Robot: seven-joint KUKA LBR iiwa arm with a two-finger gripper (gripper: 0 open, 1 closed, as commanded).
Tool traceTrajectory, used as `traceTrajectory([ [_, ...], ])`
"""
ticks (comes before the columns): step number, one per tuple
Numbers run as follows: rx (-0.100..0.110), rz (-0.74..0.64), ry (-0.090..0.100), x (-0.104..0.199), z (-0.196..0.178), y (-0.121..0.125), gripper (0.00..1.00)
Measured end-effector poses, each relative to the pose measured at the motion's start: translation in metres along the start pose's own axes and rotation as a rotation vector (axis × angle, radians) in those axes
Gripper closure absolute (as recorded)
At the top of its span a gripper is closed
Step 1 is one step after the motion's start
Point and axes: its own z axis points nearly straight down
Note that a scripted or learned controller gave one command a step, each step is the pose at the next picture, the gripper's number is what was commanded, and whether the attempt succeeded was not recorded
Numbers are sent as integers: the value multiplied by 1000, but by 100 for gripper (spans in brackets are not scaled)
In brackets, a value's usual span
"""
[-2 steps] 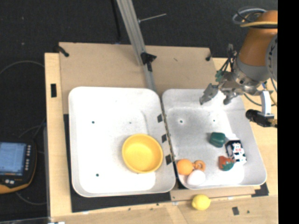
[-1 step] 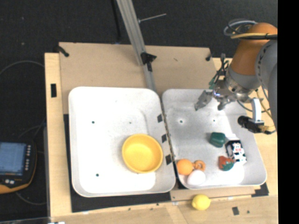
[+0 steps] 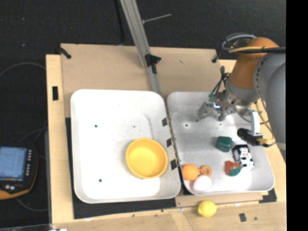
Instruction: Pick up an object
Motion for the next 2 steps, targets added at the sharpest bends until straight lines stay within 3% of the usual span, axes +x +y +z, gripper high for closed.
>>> traceTrajectory([
  [1,-7,0,-1,-1,-15,2,100],
  [2,-11,-3,3,-9,-74,-2,100],
])
